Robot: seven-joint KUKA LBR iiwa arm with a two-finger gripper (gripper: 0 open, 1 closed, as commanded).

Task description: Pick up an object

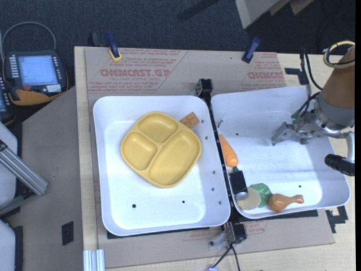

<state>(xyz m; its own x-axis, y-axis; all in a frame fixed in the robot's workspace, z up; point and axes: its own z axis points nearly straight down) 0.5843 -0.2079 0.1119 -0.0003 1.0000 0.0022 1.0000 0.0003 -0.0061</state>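
My gripper hangs over the middle of the right bin, open, with nothing between its fingers. An orange carrot lies by that bin's left wall, well to the gripper's left. In the near left corner sit a black block, a green piece, a beige round piece and a brown drumstick. A yellow divided plate fills the middle of the left bin, with a small brown block at its far right edge.
The grey arm with its orange band comes in over the right bin's right side. A black part sticks out near the bin's right rim. A pendant with a screen rests off the bench at far left.
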